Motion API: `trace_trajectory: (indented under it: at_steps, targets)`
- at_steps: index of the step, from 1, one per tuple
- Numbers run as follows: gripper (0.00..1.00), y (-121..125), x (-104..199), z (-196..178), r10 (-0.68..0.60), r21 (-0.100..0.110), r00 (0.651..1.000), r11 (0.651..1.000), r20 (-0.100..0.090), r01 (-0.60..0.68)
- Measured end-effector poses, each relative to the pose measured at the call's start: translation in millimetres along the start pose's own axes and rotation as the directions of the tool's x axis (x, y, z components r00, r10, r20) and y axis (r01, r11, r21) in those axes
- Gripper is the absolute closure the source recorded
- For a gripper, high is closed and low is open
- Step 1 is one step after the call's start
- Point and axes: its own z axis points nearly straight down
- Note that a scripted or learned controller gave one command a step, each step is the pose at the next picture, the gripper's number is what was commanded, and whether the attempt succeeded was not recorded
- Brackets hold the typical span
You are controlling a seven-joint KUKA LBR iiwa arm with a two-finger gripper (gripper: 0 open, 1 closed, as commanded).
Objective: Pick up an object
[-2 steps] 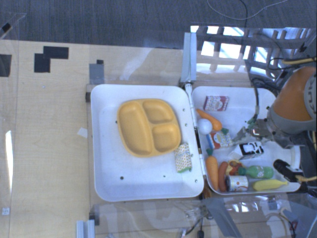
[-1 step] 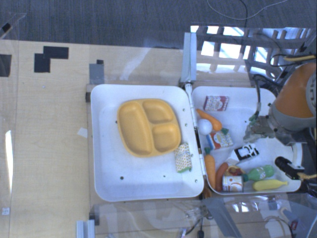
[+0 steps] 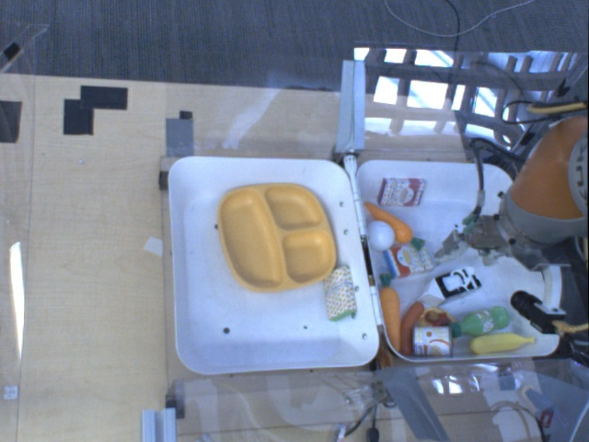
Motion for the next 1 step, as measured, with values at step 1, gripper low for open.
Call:
trace_trajectory:
  at_steps: [1]
  targets:
    - [0.00,-40.4,10.7,10.5,-0.096,-0.002,0.995,0.995,0.004,0.096]
